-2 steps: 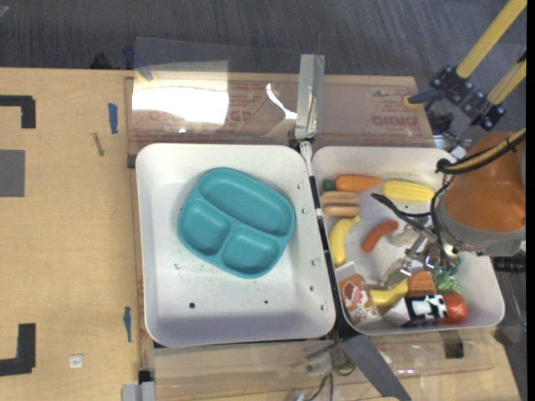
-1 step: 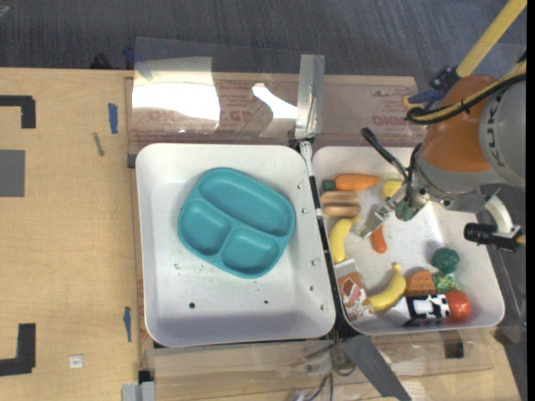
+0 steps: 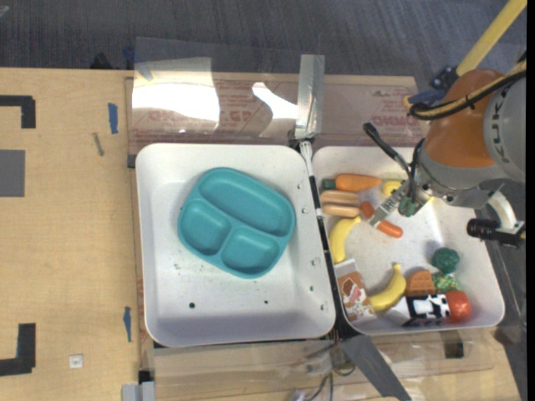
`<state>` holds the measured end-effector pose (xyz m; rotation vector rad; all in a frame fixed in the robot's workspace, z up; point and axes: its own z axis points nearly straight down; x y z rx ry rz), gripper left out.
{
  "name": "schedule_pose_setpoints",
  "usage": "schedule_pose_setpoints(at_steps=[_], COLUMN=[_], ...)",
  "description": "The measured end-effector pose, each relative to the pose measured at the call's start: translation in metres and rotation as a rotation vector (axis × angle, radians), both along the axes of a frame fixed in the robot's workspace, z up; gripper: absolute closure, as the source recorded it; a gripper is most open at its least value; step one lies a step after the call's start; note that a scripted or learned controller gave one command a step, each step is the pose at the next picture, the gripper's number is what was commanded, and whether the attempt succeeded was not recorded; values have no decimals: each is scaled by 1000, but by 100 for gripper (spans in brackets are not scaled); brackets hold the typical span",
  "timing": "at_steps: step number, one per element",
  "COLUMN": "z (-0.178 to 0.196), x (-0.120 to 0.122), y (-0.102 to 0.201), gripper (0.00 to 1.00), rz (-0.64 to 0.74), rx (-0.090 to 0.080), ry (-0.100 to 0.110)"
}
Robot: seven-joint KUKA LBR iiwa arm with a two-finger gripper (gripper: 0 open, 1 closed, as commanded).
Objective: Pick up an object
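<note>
Here the gripper (image 3: 393, 210) is hanging low over the right bin (image 3: 485, 261), its fingers pinching a small orange carrot piece (image 3: 389, 228); a whole carrot (image 3: 358, 183), two bananas (image 3: 343, 236) and broccoli (image 3: 445, 260) are lying nearby, while the teal plate (image 3: 236, 221) is sitting in the left bin (image 3: 159, 249)

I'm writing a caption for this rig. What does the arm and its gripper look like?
The arm is grey with a broad orange band above the wrist and rounded housings. Black cables loop beside the wrist. A yellow bar runs behind it. The gripper is small, with grey metal and a green part.
</note>
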<state>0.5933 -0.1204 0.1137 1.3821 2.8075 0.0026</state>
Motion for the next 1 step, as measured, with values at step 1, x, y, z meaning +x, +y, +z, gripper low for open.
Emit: schedule_pose_setpoints(at_steps=[1], z=[109], x=[36], y=[64], gripper=[100], rz=[-87], rx=[6], ry=[-3])
